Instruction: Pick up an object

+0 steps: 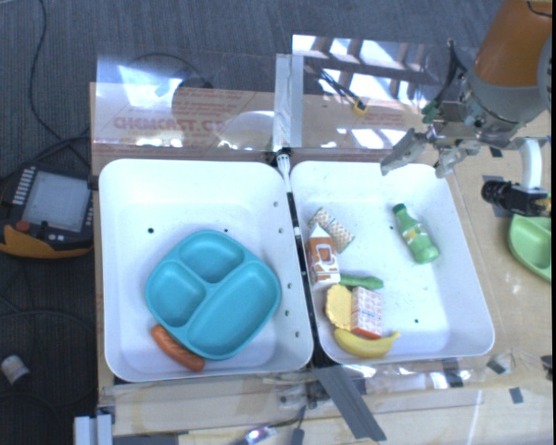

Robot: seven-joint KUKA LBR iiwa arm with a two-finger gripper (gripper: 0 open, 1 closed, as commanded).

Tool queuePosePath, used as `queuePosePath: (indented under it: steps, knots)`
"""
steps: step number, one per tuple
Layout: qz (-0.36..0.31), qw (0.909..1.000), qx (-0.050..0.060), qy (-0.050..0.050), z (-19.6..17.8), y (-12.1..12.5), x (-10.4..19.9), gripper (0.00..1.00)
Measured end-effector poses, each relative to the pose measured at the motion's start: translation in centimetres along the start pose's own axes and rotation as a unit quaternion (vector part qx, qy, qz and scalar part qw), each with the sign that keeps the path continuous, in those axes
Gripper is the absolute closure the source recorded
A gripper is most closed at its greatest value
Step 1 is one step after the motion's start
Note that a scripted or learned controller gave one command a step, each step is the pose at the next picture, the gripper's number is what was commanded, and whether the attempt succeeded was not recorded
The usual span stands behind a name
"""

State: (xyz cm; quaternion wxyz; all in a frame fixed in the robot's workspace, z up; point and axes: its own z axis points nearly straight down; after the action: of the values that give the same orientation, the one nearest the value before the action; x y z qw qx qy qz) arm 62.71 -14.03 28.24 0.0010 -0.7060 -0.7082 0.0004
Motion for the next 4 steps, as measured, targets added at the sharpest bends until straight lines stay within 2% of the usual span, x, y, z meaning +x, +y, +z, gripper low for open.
queuePosePath:
  steps: [1, 2, 3, 4]
  knots:
    - [0.039, 0.9992, 0.001, -0.002, 10.2, -2.0, -4.0, 0.0]
    - [0.127, 0.992, 0.001, 0.001, 10.0, -7.7, -5.9, 0.0]
    - [0.131, 0.9914, 0.0, 0.001, 18.9, -3.4, -5.7, 0.0]
    - [0.129, 0.9917, 0.001, -0.001, 17.0, -8.4, -5.8, 0.0]
